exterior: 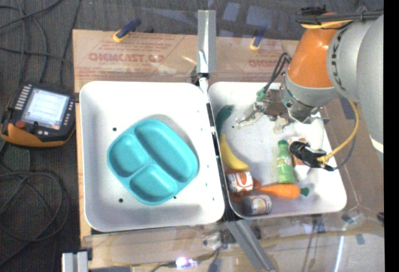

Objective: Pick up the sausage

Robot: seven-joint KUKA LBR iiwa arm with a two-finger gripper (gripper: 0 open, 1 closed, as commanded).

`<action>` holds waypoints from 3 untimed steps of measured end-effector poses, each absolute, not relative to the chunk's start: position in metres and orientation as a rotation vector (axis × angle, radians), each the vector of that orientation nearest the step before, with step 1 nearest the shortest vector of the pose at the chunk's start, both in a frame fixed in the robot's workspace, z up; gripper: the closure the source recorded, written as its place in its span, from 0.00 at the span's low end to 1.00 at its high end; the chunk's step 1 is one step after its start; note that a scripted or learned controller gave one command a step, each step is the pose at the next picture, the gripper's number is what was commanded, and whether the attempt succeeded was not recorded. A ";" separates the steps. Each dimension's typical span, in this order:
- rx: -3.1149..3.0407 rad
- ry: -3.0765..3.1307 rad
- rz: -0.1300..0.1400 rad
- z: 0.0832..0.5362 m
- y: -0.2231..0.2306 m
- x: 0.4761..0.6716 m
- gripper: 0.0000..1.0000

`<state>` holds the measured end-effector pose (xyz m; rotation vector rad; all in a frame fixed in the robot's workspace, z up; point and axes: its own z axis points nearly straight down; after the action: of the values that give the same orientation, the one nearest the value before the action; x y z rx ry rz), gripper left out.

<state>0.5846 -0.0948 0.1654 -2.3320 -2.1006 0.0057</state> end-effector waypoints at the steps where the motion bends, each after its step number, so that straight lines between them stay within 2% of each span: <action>1: -2.308 -2.134 0.006 0.190 -0.182 0.660 0.00; 2: -2.051 -2.387 -0.001 0.091 -0.165 0.640 0.00; 3: -2.051 -2.388 -0.005 0.101 -0.164 0.641 1.00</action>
<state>0.6414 -0.1638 0.1005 -2.0513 -2.3878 -0.0050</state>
